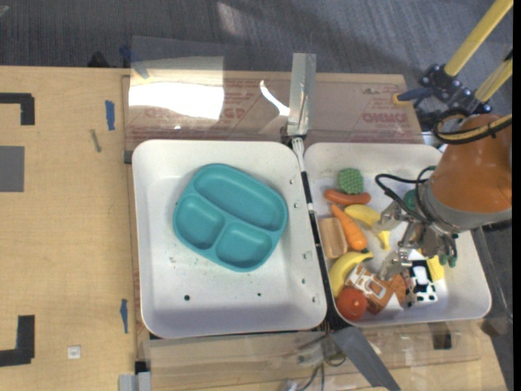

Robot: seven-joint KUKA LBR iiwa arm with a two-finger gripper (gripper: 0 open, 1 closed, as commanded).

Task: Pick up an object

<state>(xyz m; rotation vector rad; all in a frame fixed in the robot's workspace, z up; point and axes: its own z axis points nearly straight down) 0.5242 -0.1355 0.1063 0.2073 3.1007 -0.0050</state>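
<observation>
Jaws point(400, 261) hang low over the right bin point(472, 300), pointing down into the pile of toy food; whether they are spread or closed cannot be told, since cables and metal parts crowd the spot. Just below them lie a small brown and white packet point(373, 287) and a black and white block point(422, 283), with a red tomato point(351, 301) at the bin's near left corner. To their left a yellow banana point(346, 269) curves beside a tan block point(331, 237), an orange carrot point(352, 230) and a second, smaller banana point(364, 214). Further back sit a red-orange piece point(348, 195) and a green knobbly piece point(352, 180). The grey arm with its orange band point(474, 173) rises to the right. The left bin point(155, 300) holds a teal divided plate point(230, 216). Both bins rest on the wooden tabletop point(57, 243).
</observation>
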